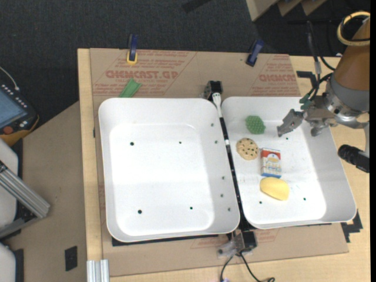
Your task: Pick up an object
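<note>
With four pickable things clustered in the right bin point(329, 157), the open, empty gripper point(301, 125) hangs over its far side, nearest the green piece point(255, 124), presumably to descend.

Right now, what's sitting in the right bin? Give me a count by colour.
Green: 1, the round green piece
Tan with dark spots: 1, the cookie
Red, white and blue: 1, the small box
Yellow: 1, the yellow lump
Total: 4
</note>
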`<state>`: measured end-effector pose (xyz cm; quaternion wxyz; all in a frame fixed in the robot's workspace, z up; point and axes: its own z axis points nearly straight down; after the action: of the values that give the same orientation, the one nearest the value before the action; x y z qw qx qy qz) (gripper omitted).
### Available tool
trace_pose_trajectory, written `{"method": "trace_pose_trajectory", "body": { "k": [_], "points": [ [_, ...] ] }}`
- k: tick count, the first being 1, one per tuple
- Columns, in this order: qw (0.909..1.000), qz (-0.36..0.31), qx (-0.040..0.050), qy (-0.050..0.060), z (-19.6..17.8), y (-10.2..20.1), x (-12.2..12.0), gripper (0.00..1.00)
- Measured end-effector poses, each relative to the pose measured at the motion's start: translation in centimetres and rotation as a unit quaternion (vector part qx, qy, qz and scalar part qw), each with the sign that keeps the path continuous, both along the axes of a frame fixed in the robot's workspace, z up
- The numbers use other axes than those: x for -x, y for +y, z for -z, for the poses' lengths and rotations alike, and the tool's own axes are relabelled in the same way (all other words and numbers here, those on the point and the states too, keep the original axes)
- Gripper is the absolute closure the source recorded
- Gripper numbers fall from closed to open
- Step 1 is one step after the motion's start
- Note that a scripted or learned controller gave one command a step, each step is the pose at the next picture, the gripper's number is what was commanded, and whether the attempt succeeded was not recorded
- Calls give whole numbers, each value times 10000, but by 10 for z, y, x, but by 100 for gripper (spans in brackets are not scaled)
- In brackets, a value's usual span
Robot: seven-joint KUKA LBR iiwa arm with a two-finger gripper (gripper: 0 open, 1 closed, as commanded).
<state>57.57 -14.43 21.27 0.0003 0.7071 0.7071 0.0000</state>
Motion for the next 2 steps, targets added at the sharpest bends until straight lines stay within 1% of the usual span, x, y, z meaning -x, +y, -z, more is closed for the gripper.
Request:
{"method": "trace_pose_trajectory", "body": {
  "k": [1,2],
  "points": [
    [10000,-3,-21,56,83,31,31,0],
    [10000,10,5,-14,67,29,28,100]
  ]
}}
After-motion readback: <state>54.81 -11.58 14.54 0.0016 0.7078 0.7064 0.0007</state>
